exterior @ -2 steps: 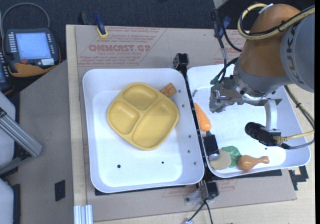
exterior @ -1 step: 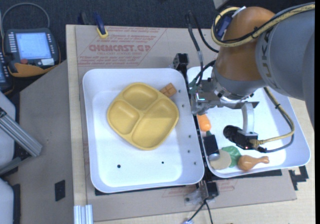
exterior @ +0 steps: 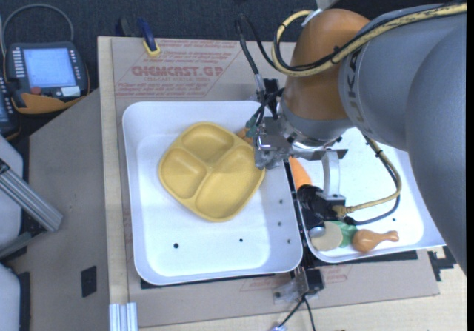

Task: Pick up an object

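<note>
Left bin (exterior: 141,196): arm hides gripper (exterior: 261,146) over plate (exterior: 211,170).

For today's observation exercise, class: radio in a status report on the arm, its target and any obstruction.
Gripper low at yellow divided plate's right rim, left bin. Grasp unconfirmed. Toy drumstick and carrot in right bin.

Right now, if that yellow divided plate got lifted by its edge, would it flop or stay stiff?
The yellow divided plate would probably stay stiff: its moulded ridges and raised rim look rigid. It seems light, likely plastic. Gripped at one edge, so wide a plate might tilt, and its glossy surface could slip.
</note>
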### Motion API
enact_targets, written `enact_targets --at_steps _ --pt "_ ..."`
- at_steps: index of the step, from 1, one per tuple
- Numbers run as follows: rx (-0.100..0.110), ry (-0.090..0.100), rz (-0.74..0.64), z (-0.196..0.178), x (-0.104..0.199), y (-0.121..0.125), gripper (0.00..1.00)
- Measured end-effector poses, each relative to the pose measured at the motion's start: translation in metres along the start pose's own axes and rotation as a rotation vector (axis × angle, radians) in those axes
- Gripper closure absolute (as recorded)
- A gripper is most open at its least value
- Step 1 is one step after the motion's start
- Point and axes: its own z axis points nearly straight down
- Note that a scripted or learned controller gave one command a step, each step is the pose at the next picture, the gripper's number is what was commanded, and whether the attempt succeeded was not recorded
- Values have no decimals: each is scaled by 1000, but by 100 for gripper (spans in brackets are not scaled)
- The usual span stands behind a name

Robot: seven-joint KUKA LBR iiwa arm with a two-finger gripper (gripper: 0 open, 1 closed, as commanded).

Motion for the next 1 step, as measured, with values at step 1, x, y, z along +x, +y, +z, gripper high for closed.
enact_targets --at_steps 1 --pt "0 -2 5 -1 -3 0 0"
